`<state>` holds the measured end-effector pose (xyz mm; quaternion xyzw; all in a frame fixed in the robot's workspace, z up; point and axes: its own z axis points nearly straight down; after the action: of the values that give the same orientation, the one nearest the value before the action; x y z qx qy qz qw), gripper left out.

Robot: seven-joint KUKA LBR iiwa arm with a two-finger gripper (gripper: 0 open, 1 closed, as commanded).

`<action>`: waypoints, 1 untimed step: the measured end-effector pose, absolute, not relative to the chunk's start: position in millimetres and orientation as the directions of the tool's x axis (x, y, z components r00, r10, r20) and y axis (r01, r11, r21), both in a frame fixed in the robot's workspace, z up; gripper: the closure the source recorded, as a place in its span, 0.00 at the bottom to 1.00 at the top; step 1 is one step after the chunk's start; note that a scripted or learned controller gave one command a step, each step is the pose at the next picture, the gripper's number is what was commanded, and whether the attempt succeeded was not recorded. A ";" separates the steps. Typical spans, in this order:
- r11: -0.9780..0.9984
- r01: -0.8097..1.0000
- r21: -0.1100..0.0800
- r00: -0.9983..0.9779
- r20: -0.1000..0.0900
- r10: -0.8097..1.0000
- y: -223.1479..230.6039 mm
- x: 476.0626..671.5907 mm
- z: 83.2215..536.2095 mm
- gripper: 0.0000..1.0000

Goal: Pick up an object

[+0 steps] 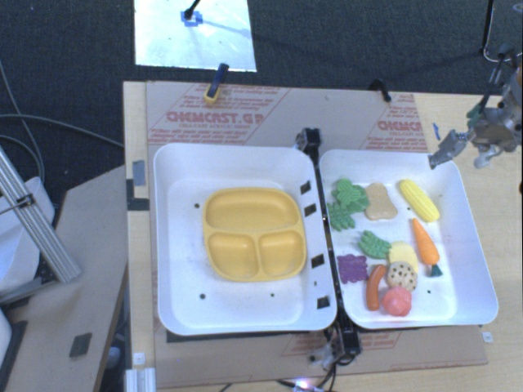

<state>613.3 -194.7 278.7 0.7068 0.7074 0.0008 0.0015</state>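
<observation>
The hand [462,149], fingers apart and holding nothing, hovers above the right bin's [478,243] far rim. Tightly crowded toy foods, such as corn [419,200] beside carrot [425,243], risk a glancing, failed grasp.

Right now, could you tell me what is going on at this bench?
A robot arm is set to pick up an object. Its gripper hangs above the far right corner of the right bin, open and holding nothing. That bin holds toy food, including a corn cob, a carrot, a sausage and a cookie, all lying untouched. The left bin holds a yellow divided tray.
</observation>
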 end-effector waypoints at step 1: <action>-0.001 1.000 -0.015 0.001 0.005 1.000 -205.9 580.3 112.3 0.00</action>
<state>580.3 -205.9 112.3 0.7075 0.7067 -0.0037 -0.0069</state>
